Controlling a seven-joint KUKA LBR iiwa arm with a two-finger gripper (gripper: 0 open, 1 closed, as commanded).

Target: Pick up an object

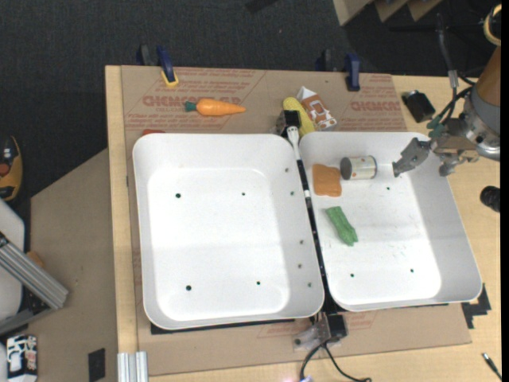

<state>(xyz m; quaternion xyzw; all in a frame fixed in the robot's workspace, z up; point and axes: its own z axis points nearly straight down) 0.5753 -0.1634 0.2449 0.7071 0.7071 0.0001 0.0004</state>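
The gripper [425, 156] hangs over the upper right part of the right bin [445, 285], its grey fingers spread apart with nothing between them, near a small silver can [359, 167] lying on its side. Also in that bin, an orange block [326, 180] rests just left of the can by the bin's left wall, and a green piece [342, 225] lies below them toward the middle. Behind the left bin [151, 237], on the cardboard, lie a toy carrot [215, 108] and, near the bins' junction, a yellow banana [296, 111] beside a small brown-and-white carton [318, 111].
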